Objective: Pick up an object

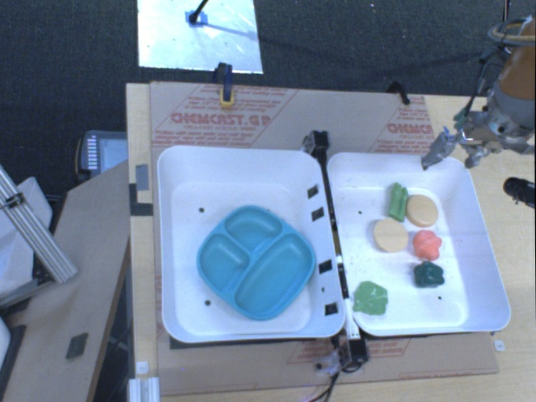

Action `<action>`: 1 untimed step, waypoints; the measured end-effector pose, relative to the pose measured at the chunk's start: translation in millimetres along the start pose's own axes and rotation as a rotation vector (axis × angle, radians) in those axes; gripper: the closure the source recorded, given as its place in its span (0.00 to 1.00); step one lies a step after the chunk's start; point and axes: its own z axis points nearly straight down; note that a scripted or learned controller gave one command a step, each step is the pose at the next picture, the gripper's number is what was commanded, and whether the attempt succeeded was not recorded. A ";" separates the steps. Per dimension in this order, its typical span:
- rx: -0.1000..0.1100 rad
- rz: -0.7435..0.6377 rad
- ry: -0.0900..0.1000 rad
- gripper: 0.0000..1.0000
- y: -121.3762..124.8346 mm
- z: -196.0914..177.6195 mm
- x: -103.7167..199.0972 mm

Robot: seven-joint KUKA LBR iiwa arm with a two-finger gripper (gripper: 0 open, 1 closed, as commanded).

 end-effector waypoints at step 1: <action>0.002 -0.003 0.000 0.00 -1.7 60.6 5.0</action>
